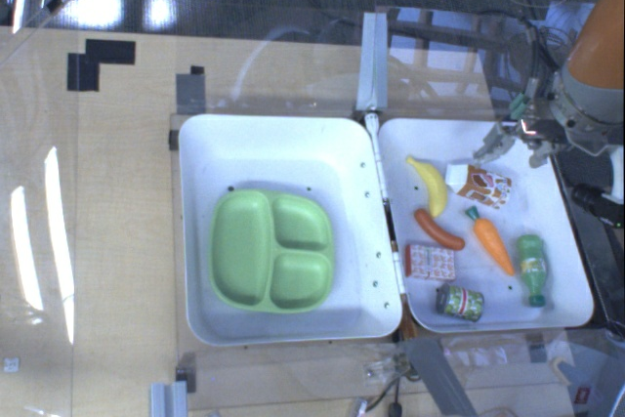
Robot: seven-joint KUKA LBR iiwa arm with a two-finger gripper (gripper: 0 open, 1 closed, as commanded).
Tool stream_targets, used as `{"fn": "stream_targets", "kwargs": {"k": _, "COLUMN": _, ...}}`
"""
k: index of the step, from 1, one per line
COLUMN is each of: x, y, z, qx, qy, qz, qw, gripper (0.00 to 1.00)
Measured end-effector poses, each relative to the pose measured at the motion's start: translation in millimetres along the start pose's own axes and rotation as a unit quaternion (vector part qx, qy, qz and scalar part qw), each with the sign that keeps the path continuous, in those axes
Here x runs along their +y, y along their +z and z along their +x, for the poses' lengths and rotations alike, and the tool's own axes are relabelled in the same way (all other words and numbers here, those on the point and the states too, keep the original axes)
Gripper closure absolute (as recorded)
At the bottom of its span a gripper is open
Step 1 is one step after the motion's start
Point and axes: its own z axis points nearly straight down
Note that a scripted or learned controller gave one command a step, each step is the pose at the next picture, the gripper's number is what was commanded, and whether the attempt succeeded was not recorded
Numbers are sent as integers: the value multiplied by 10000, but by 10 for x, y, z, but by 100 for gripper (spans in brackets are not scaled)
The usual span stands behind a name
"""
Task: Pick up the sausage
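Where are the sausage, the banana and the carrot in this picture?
sausage (439,229), camera view, middle of its red body.
banana (431,184), camera view, middle of its yellow curve.
carrot (493,245), camera view, middle of its orange body.

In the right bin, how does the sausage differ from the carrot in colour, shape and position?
The sausage is reddish-orange all over; the carrot is brighter orange with a green top. The sausage is rounded at both ends, while the carrot narrows to a point. The sausage lies next to the banana, nearer the bin's left wall; the carrot lies further right, beside the green bottle. Both lie flat, slanting the same way, untouched by the claw.
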Motion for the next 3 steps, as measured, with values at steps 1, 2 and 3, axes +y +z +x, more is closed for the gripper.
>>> {"fn": "stream_targets", "kwargs": {"k": 1, "x": -578, "y": 1310, "z": 48, "qx": 1, "qy": -525, "qz": 0, "qw": 9986, "gripper": 0}}
{"fn": "stream_targets", "kwargs": {"k": 2, "x": -813, "y": 1573, "z": 483, "qx": -7, "qy": -97, "qz": -57, "qw": 9999, "gripper": 0}}
{"fn": "stream_targets", "kwargs": {"k": 3, "x": -781, "y": 1455, "z": 498, "qx": -2, "qy": -115, "qz": -96, "qw": 9999, "gripper": 100}}
